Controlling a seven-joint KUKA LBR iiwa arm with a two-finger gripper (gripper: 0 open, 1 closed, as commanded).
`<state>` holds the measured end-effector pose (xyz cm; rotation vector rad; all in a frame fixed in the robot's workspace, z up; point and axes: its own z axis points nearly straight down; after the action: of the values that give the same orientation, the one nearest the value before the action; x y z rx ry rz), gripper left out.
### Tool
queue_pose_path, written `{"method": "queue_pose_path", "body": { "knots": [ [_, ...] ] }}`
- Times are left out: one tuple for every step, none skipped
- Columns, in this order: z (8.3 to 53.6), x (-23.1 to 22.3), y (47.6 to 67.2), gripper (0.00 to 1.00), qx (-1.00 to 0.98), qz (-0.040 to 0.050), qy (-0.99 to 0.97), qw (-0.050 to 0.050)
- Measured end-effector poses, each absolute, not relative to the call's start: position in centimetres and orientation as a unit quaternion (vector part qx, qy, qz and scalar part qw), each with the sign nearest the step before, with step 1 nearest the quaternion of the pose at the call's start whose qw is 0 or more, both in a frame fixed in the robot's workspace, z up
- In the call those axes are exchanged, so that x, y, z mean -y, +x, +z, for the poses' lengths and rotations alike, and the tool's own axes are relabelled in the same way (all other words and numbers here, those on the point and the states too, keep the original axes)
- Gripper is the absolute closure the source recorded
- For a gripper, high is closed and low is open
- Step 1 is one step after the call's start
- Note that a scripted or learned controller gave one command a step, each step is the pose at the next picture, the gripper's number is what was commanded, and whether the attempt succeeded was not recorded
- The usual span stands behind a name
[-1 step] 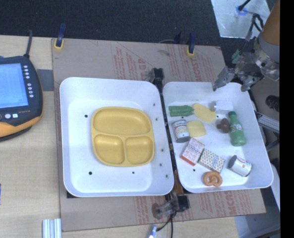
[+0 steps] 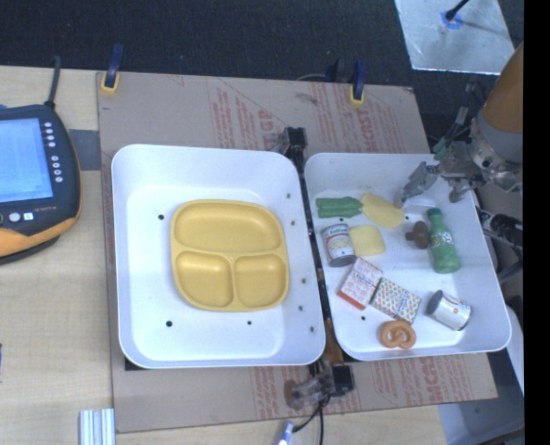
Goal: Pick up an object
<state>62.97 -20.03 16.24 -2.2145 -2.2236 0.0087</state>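
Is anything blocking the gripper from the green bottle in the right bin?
Nothing visible does. The gripper hangs over the right bin's upper edge; the green bottle lies just below it, with a small brown object beside the bottle, not between.

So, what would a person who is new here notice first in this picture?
Probably the large yellow plastic divided tray, alone in the left white bin. Next, the crowd of small items in the right white bin, such as a green plastic bottle and a brown pretzel, with the gripper over its far edge.
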Motion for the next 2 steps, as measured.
{"method": "queue_pose_path", "body": {
  "knots": [
    [9.1,18.7,62.4,0.00,0.709,0.0023,-0.705,0.002],
    [9.7,15.5,65.3,0.00,0.707,0.0062,-0.707,0.006]
  ]
}}
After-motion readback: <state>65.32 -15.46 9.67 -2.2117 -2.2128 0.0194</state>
